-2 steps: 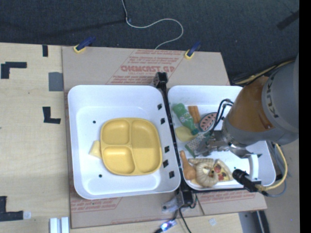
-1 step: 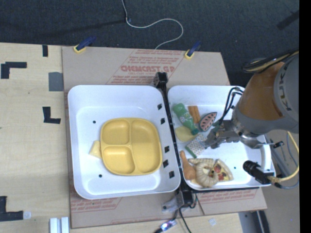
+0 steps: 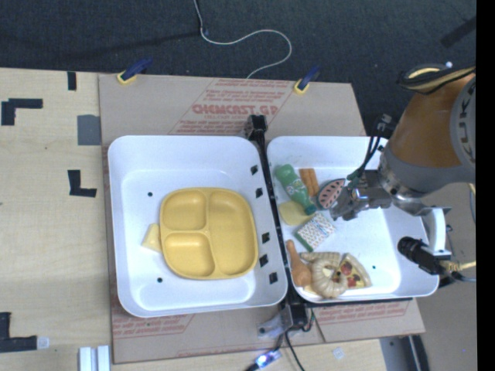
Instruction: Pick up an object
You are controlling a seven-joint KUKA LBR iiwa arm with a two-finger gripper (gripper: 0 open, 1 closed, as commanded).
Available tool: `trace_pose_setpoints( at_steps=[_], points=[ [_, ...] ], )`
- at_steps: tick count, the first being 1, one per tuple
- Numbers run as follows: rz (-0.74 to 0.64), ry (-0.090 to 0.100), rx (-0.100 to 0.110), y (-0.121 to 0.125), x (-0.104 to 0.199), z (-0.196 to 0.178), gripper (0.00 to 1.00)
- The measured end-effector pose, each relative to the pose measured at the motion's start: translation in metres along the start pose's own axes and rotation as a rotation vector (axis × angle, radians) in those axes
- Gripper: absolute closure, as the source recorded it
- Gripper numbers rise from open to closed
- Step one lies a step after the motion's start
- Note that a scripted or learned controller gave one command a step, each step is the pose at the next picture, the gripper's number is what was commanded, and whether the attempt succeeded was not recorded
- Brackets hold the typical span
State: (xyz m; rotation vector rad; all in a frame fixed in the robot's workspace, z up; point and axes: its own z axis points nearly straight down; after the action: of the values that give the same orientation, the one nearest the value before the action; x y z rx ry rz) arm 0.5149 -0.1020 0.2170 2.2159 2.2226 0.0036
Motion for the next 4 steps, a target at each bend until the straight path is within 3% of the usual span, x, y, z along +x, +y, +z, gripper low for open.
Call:
trace_pose_setpoints(
  at_steps=[2,3,4],
  points=[
    [0.000,0.001,0.005,0.014,0.006,-0.016,1.00],
    [0.003,-0.001,0.007,0.017,0.001,0.001,1.00],
    [0.002,0.001,0.006,0.011,0.000,-0.004,1.00]
  ],
)
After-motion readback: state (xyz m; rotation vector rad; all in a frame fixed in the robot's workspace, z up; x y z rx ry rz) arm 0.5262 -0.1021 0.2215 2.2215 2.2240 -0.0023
